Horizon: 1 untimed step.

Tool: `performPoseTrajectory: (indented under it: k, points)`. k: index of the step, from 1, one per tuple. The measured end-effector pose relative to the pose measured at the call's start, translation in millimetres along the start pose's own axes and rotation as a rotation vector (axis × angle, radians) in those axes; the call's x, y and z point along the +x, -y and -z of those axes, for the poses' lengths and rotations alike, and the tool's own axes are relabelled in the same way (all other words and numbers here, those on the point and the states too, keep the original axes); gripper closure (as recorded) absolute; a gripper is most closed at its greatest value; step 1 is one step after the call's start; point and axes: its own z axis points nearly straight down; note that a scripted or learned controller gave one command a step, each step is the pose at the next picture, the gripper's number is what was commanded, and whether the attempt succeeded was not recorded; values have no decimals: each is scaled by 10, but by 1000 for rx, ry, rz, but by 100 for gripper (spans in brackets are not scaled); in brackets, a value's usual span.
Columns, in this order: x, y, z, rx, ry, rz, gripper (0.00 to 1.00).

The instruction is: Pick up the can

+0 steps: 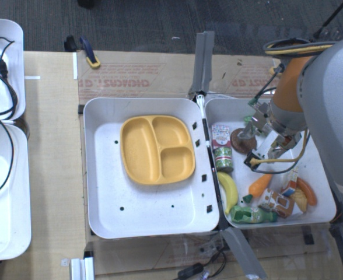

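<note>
The can (223, 158) sits by the right bin's (318, 169) left wall, hemmed between a carton (220, 134) and a banana (228, 190); the tool (251, 135) hangs near it, probably lining up for the grasp; whether it is apart or together I cannot tell.

Small can (223, 159), green label with a pale band (print too small to read), upright or tilted unclear, in the right bin (241, 171), close to its left wall, between carton (221, 134) and banana (228, 190).

Red print on cardboard sheet (130, 77), upside down, too blurred to read. Green can (223, 158) and red-white packet (220, 135) labels: illegible.
</note>
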Motion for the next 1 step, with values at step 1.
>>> performPoseTrajectory:
  k: [1]
  points:
    - [-42, -467, 643, -1, -1, 70, 0]
